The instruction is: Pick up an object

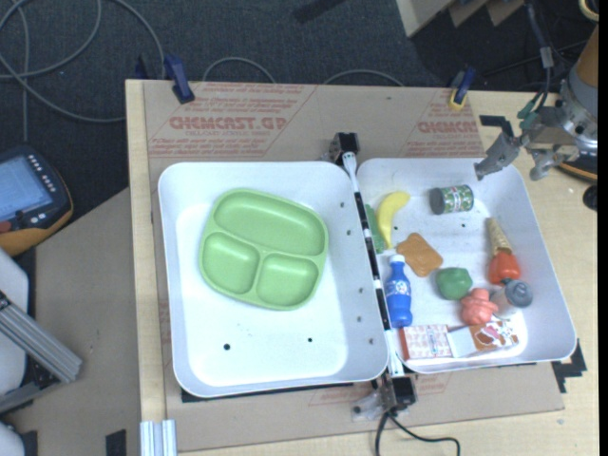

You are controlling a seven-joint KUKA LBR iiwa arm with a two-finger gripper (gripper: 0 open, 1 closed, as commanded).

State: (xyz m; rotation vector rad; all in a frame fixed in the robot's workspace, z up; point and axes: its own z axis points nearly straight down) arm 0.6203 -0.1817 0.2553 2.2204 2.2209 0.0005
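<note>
The right bin [541, 245] holds a yellow banana [389, 212], a small green can [450, 199] lying on its side, an orange-brown flat piece [419, 253], a green lump [454, 281], a blue bottle [398, 293], a carrot [497, 235], a red fruit [503, 266] and a pink toy [478, 305]. My gripper [518, 162] hangs over the bin's far right corner, up and to the right of the can. Its two grey fingers [494, 159] are spread open with nothing between them.
The left bin [190, 331] holds a green divided plate [264, 248]. A small printed box [427, 341] and a red-and-white packet [497, 332] lie at the right bin's near edge. A grey knob [519, 294] sits beside the red fruit. Clamps [177, 76] hold the board's far edge.
</note>
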